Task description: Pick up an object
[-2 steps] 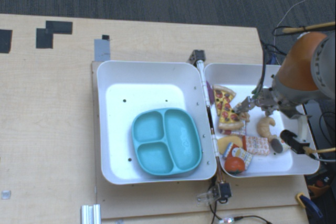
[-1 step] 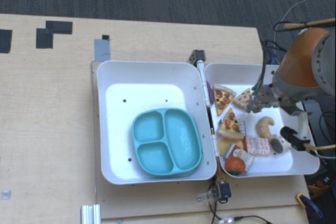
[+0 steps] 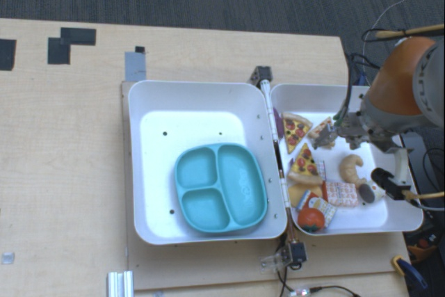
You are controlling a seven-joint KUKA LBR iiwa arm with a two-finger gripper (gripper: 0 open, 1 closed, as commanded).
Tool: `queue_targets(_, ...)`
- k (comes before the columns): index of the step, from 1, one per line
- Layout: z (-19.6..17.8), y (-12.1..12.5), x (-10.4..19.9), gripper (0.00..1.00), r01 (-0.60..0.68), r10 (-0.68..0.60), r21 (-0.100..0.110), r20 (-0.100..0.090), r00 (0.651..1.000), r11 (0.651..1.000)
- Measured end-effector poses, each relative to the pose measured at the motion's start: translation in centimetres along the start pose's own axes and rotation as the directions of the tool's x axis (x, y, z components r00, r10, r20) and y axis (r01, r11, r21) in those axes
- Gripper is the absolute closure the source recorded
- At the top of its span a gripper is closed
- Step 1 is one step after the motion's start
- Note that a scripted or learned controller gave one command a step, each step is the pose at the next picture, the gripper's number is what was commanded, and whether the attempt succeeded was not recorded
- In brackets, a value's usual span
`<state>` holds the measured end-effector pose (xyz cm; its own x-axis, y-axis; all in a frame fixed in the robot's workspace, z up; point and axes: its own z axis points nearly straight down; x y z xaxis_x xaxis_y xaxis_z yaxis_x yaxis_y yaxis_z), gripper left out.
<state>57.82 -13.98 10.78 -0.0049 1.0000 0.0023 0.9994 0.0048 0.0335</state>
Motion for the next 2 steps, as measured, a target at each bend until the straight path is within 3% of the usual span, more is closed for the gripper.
queue_targets(1, 1.25, -5.75, 1.07, 0.0, -0.007, 0.007, 0.002, 0.01, 1.0, 1.0)
queue_targets(2, 0.68, -6.02, 1.22, 1.0, -0.003, 0.002, 0.014, 0.007, 1.0, 1.0)
